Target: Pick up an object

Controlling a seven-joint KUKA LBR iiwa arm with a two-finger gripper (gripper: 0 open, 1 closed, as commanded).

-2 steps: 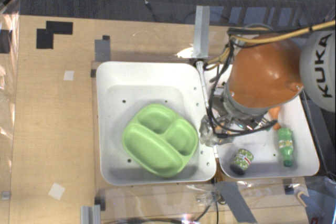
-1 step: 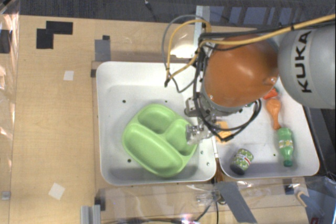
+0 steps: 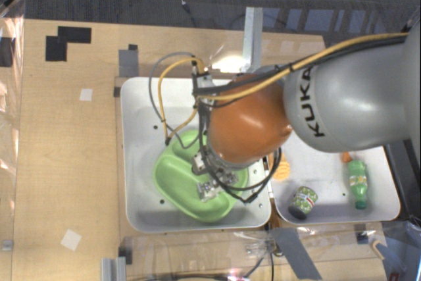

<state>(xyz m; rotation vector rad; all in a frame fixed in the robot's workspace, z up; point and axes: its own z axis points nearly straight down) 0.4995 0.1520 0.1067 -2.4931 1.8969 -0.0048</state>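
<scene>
1. Gripper (image 3: 209, 189) is down in the left bin (image 3: 135, 141), right over a lime green bowl-shaped dish (image 3: 172, 176). Metal tip sits on or just above the dish's right half; contact can't be confirmed from this angle.
2. Jaw state: cannot tell, orange wrist and cables hide it.
3. Task thing is most likely the green dish, directly under the tip, spreading mainly left of it.
4. Doing it well, my read: the dish is wide and shallow, so a grip across the body won't work. Straddle the rim, one side inside and one outside, close firmly, lift straight and slow. Smooth plastic may slip or tilt out.
5. Risk: cables hang just beside the tip and could snag the rim.
6. Counts: two white bins; one green dish in the left one.
7. Right bin (image 3: 388, 210), well away right of the tip: one green bottle (image 3: 357, 183), one small can (image 3: 303, 199), one orange item (image 3: 282, 171) partly hidden, one small orange bit (image 3: 345, 156).
</scene>
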